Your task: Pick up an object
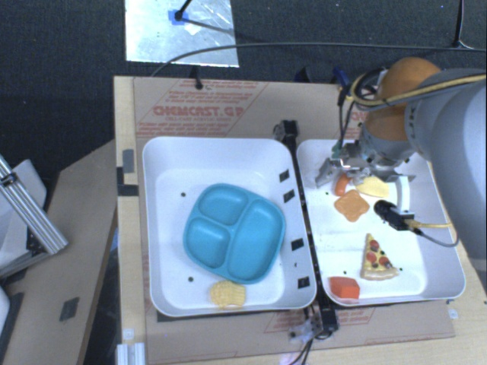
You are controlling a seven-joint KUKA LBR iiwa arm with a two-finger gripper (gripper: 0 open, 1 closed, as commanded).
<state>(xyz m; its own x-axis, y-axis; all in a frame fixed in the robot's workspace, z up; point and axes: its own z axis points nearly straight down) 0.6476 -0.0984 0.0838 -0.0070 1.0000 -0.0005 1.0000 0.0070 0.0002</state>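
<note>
Gripper point(344, 175) is seen low over the far part of the right bin point(441, 280); whether it is open or closed cannot be told. A small red piece point(342, 183) lies right under it, with a pale yellow slice point(373, 186) and an orange toast-like piece point(352, 205) just beside. Nearer the front lie a pizza slice point(376, 258) and a red-orange block point(344, 287). The left bin point(163, 280) holds a blue divided plate point(233, 233) and a yellow corn-like piece point(227, 294).
</note>
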